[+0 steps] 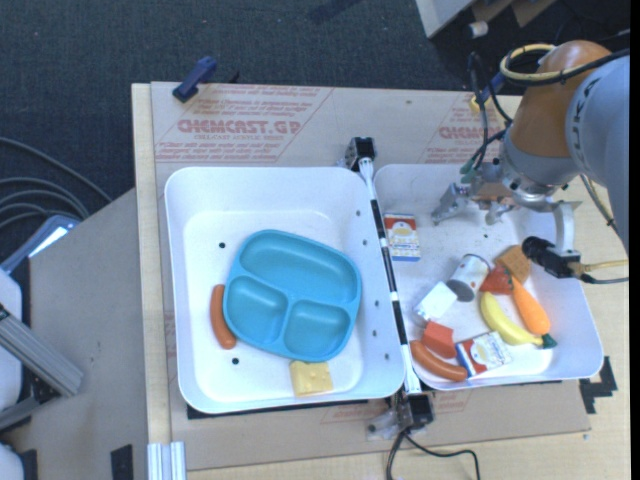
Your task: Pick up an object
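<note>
Cheese wedge beside blue tray; claw, fingers spread, above right bin's clutter.

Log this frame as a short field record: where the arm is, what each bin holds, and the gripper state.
arm: grey arm with orange band over the back of the right white bin
gripper: two-finger gripper low over the bin floor, finger state unclear
left white bin: blue divided plastic tray, red-orange sausage, yellow cheese wedge
right bin: small red-and-white carton, yellow banana, orange carrot, red hot dog
held: nothing visibly
</note>
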